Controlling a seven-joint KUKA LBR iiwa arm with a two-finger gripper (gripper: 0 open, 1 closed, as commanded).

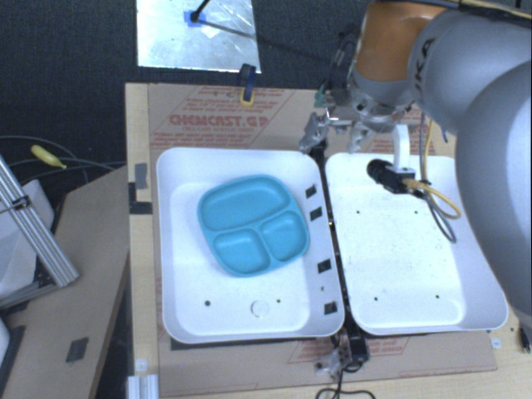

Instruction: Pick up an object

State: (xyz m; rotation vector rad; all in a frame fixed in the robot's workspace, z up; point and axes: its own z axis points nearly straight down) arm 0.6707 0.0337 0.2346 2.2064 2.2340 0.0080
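Note:
A blue divided plate (252, 224) lies flat in the left white bin (170, 248), slightly left of the bin's middle. My gripper (336, 138) hangs over the far end of the divider between the two bins, above and to the right of the plate. Its two fingers (312, 134) are spread, open, and nothing sits between them. The grey arm with its orange band (391, 23) comes in from the upper right and covers the far right corner of the right bin (399, 256).
A black fitting with a yellow cable (397, 178) hangs from the arm over the right bin's far end. Both bins rest on cardboard (216, 119). A shiny metal sheet (195, 19) lies behind, and an aluminium frame (33, 223) stands at left.

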